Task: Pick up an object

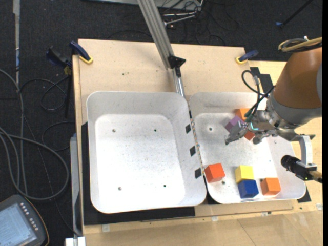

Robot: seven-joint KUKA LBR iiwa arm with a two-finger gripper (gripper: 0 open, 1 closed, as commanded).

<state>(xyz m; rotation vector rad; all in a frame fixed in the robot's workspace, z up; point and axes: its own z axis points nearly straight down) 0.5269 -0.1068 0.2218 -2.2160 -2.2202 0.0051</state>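
Note:
My gripper hangs low over the back part of the right bin, reaching in from the right. A small purple block lies right at its upper side, touching or nearly so. An orange block sits just behind the purple one, and a red-orange piece peeks out under the wrist. Along the bin's front lie an orange cube, a yellow cube, a blue cube and another orange cube.
The left bin sits beside the right one, sharing a raised middle rim. A slanted metal pole rises from the bench's back. Clamps hold the board's back corners.

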